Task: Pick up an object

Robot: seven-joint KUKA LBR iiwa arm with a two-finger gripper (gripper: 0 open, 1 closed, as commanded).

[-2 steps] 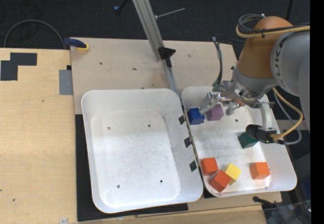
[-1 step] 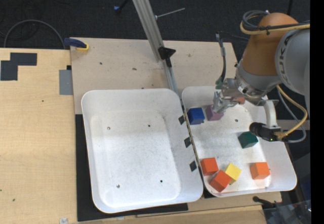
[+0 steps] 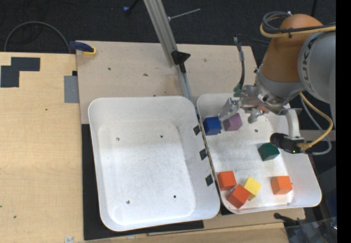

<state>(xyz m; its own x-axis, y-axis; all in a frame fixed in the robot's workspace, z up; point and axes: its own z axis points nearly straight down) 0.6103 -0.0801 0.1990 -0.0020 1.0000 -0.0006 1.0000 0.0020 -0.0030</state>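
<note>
In the right bin (image 3: pixel 307 195), my gripper (image 3: pixel 240 113) hangs over the far left corner. Its two fingers (image 3: pixel 226 109) are spread apart, so it is open. A purple cube (image 3: pixel 234 122) sits low in the gap between the fingers, with no finger visibly pressing on it. A blue cube (image 3: pixel 212 125) rests just left of the purple one, against the bin's left wall. Further forward lie a dark green cube (image 3: pixel 268 152), two orange cubes (image 3: pixel 227 179) (image 3: pixel 281 184), a red-orange cube (image 3: pixel 238 196) and a yellow cube (image 3: pixel 253 186).
The left bin (image 3: pixel 98 121) stands beside the right one, with black clips (image 3: pixel 202 154) along the shared wall. A slanted aluminium bar (image 3: pixel 162 22) rises behind the bins. Cables (image 3: pixel 299 143) hang near the wrist at the right.
</note>
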